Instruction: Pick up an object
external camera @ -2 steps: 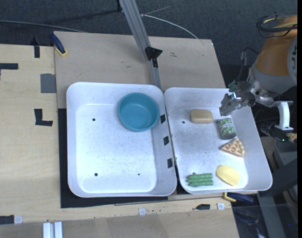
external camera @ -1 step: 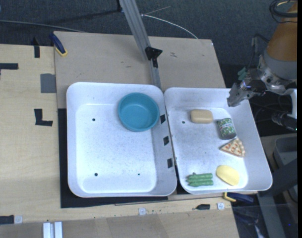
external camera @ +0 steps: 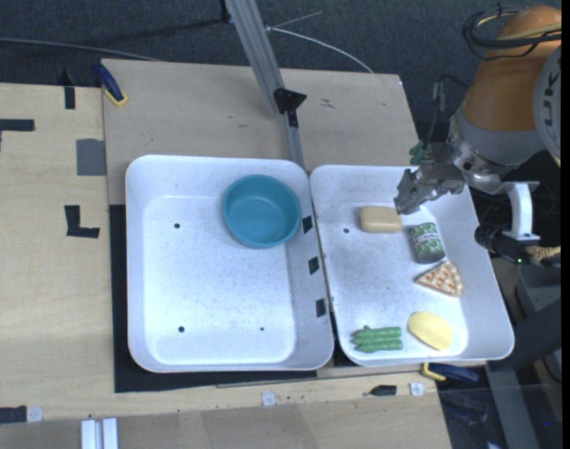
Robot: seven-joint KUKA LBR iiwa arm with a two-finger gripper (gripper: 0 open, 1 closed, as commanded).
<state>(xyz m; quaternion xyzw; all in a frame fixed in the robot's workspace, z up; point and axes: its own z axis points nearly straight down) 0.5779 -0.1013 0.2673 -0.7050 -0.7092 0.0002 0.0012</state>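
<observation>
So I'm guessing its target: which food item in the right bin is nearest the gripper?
The pale tan block, just below-left of the gripper; the green can, pizza slice, lemon and beans lie farther off.

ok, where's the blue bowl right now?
The blue bowl sits in the left bin, in its upper right corner near the divide with the right bin; the end effector is over the right bin.
</observation>
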